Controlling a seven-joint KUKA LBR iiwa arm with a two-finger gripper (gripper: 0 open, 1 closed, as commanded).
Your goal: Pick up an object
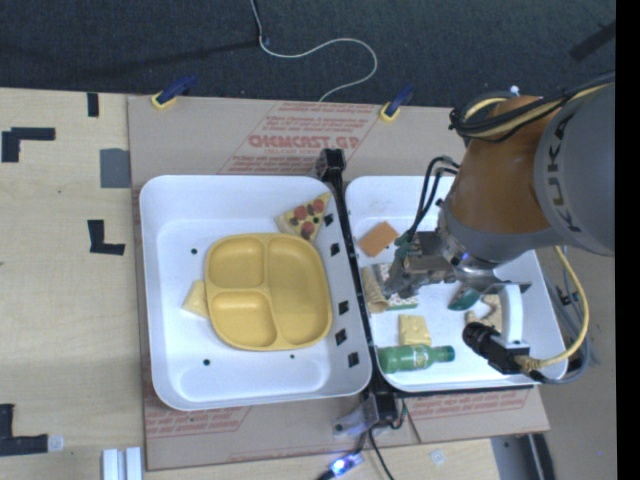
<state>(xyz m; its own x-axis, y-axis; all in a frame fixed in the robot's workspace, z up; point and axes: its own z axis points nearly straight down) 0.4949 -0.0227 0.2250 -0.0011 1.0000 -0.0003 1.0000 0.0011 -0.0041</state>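
Note:
In the right bin [540,363] lie an orange square piece [378,238], a pale yellow block [414,329], a green bottle [416,357] on its side near the front wall, and a tan item [375,290] by the divider. My gripper [403,271] hangs low over the left part of this bin, just right of the tan item and above the yellow block. The arm's wrist hides the gripper's tips. A teal object [467,297] peeks out under the arm.
The left bin [165,268] holds a yellow divided plate [268,290], a yellow wedge [194,298] under its left edge, and a pizza-slice toy [306,218] at the back. A black divider [345,268] separates the bins. Cables [520,358] loop at the right.

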